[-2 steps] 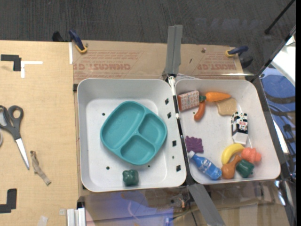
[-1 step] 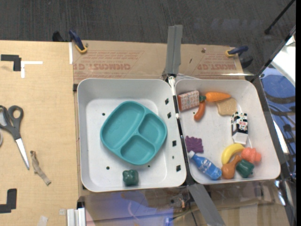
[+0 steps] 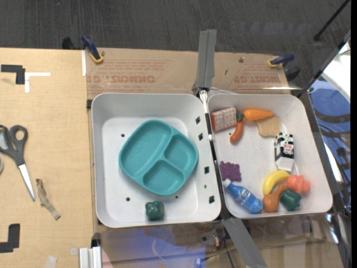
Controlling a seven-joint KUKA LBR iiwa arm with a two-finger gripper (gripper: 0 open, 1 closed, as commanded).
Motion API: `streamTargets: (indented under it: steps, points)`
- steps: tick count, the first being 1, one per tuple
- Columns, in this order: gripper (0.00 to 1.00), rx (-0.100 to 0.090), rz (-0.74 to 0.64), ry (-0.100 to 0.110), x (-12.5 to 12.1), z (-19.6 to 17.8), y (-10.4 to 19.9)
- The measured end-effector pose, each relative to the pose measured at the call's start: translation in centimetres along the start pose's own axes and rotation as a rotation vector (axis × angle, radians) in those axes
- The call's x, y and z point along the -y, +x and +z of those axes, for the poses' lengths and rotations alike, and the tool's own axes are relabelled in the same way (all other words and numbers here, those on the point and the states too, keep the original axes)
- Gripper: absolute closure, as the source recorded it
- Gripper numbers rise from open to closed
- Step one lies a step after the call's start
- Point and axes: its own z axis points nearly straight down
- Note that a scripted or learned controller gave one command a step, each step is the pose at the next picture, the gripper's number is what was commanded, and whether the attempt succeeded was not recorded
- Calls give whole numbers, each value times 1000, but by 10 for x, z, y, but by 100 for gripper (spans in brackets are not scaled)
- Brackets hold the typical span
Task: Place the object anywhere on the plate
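Dark green toy pepper (image 3: 155, 210) sits on the floor of the left bin (image 3: 104, 166), close to its near wall, just off the near edge of the teal three-compartment plate (image 3: 159, 157) and not touching it. Plate lies at a tilt in the middle of the left bin; all three compartments bare.

Right bin (image 3: 312, 144) contents: blue bottle (image 3: 244, 197) at the near left corner; purple grapes (image 3: 230, 171) just above it against the left wall. Near right corner holds a cluster touching one another: banana (image 3: 275, 180), an orange-pink piece (image 3: 298, 184), a green piece (image 3: 290, 200). Milk carton with cow print (image 3: 284, 148) stands toward the right wall. Far side: patterned box (image 3: 223, 118), carrot (image 3: 257, 114), bread slice (image 3: 270, 127).

Scissors (image 3: 18, 152) rest on the bench, well left of both bins.

Gripper state: cannot tell.
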Motion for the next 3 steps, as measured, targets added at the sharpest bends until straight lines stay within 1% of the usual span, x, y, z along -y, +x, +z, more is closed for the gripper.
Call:
streamTargets:
  steps: [1,2,3]
  points:
    - [0,1,0,1,0,0,0]
    - [100,-4,0,8,2,-9,1]
    - [0,-4,-1,8,3,-9,1]
